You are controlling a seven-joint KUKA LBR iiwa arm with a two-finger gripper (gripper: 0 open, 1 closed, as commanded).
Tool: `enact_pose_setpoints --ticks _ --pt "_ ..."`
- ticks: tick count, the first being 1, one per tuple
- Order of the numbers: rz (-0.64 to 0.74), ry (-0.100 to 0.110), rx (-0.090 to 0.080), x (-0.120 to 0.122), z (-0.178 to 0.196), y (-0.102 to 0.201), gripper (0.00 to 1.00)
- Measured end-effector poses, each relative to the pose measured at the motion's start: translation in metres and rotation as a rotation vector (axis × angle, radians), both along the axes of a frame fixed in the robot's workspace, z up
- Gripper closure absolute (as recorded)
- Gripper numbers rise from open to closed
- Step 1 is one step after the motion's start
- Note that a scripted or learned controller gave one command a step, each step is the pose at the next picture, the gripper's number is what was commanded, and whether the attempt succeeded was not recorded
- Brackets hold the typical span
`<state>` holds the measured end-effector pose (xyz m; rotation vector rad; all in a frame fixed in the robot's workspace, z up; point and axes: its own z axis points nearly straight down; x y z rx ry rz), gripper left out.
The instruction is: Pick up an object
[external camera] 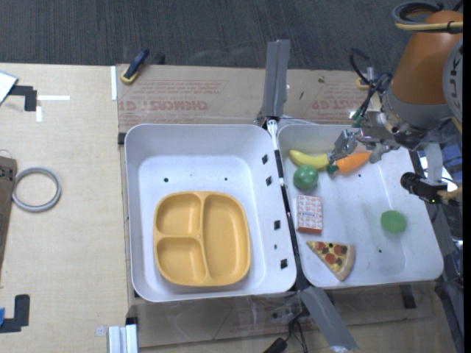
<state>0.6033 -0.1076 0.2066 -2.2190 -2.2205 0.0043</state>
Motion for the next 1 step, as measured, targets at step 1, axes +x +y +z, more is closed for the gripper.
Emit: enact_pose_setpoints --ticks 1 --pt "-0.035 -0.002 -0.001 0.0552 -0.0838 0.0098 0.0"
